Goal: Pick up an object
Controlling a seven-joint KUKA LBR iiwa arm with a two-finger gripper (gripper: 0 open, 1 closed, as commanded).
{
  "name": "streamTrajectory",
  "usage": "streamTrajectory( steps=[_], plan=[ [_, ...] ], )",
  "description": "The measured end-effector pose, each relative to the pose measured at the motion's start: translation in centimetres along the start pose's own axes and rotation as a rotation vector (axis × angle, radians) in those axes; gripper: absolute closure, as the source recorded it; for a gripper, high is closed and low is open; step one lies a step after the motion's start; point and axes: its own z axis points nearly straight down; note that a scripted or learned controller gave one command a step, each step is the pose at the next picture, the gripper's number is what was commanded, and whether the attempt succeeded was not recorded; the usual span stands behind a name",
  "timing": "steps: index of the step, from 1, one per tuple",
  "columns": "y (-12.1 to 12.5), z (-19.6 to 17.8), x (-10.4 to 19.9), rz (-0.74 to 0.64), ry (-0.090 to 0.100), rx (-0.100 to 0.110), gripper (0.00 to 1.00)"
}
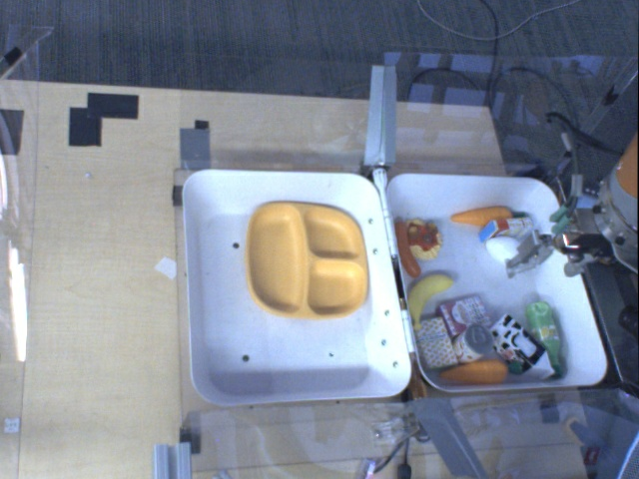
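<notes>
The arm is cut off at the right edge. Its gripper (527,252) hangs low over the right bin (589,367), and its fingers look open with nothing between them. Just beside it, upper left, sit a carrot (481,215) and a small blurry white-and-blue thing (502,232). The yellow tray (305,257) fills the left bin (215,297).

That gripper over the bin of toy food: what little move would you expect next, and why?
Probably a short drop straight down. The gripper hangs in the right bin with nothing seen between its fingers, just beside a white egg-like piece and a carton, so lowering there seems its nearest chance.
</notes>
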Motion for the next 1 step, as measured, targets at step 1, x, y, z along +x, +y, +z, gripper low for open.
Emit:
streamTrajectory(
  steps=[1],
  plan=[
    [-0.42, 10.83, -4.35, -0.031, 0.000, 0.001, 0.00]
  ],
)
